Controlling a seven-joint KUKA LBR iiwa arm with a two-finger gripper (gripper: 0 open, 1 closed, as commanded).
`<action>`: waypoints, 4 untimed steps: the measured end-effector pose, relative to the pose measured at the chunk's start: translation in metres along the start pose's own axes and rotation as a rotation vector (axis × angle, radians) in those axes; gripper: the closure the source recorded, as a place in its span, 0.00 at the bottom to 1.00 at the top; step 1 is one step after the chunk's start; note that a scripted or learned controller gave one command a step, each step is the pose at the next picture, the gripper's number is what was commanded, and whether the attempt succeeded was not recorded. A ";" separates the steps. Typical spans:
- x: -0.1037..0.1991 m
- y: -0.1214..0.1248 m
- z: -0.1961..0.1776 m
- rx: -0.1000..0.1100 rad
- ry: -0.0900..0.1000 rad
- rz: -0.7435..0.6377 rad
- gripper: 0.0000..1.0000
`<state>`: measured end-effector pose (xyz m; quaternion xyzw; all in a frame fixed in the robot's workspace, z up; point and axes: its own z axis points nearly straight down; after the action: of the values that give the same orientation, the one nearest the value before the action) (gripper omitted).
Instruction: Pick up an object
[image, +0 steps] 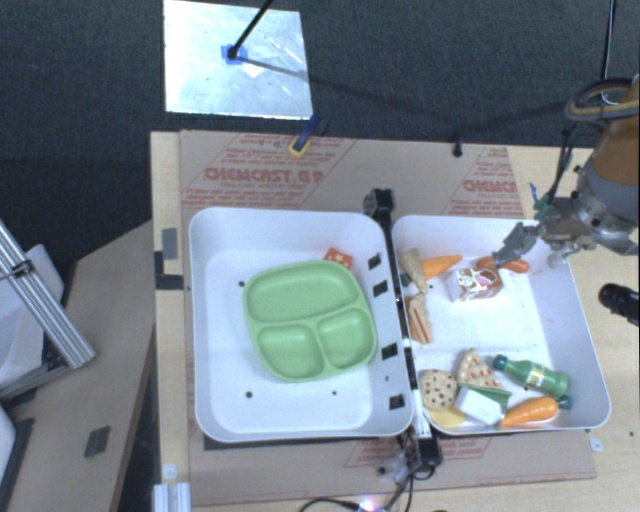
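Item: gripper (520, 243) poised over the right bin (585, 330), far end; whether its jaws were spread or pressed together could not be told.

Nearest stock, judged the likely pick: a wrapped snack packet (476, 284) lay just below and left of the fingertips, with a small orange-red piece (503, 265) between them. An orange carrot (440, 266) lay further left, long axis across the bin. Green bottle (532, 375), cookie (436, 388) and second carrot (530, 410) crowded the near end, well apart. Left bin (215, 250) held a green divided plate (308, 320).

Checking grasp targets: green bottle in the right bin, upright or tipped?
Tipped. The green bottle lies on its side on the right bin floor, near the front corner beside a carrot.
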<state>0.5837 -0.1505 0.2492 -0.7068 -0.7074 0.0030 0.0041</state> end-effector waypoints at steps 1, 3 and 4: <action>0.000 0.002 -0.007 -0.012 -0.002 -0.003 0.00; -0.002 -0.001 0.086 -0.009 -0.001 0.000 0.00; -0.007 -0.009 0.138 -0.008 -0.001 0.000 0.00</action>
<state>0.5729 -0.1572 0.1109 -0.7068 -0.7074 0.0007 0.0010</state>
